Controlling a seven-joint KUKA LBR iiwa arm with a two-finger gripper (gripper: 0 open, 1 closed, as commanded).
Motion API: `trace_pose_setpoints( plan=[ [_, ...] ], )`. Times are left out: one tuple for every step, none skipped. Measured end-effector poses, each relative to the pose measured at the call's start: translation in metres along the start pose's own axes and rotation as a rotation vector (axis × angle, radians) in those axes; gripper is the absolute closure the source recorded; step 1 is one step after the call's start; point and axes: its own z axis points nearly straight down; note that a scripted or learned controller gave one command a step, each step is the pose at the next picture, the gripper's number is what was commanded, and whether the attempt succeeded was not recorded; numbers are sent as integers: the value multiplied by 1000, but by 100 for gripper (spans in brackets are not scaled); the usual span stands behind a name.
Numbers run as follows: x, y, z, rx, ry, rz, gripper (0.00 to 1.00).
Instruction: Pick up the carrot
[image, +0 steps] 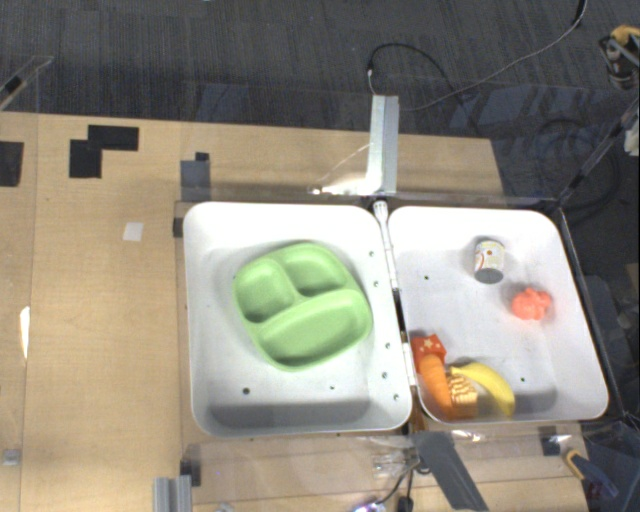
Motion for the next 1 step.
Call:
trace_pose_setpoints(
  plan=[
    [2,-2,-12,-1,3,-10,100]
  ],
)
